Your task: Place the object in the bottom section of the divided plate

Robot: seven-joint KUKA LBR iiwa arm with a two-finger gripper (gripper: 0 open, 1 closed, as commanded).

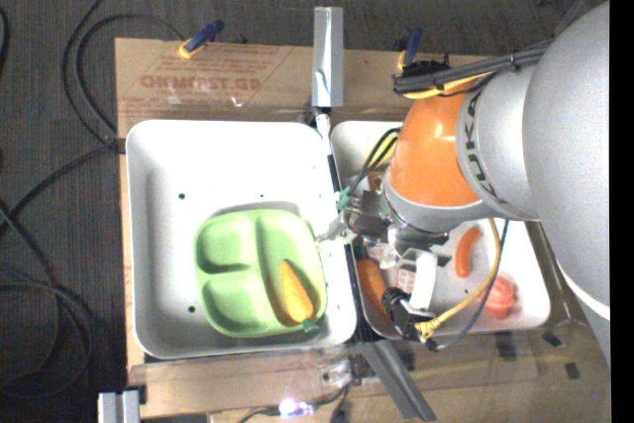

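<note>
Over the wall between the bins: the gripper [381, 248] is seen, hanging under the orange band [433, 154] of the arm [555, 134].
Fingers: hidden by the wrist housing and cables; whether they are spread or pressed together cannot be told.
Writing: "KUKA" is read in part on the grey arm link, above and right of the gripper; red print on the cardboard sheet [203, 79] is too faint to be read.
Task object: a yellow-orange corn cob [294, 290] is seen left of and below the gripper, lying in the right-hand section of the green divided plate [230, 253].
Plate edge: its right rim is set near the left bin [158, 173] wall.
Right bin [525, 302]: an orange piece [466, 253] and a red piece [501, 295] are seen right of the gripper.
Open room: white floor is left bare above and left of the plate.
</note>
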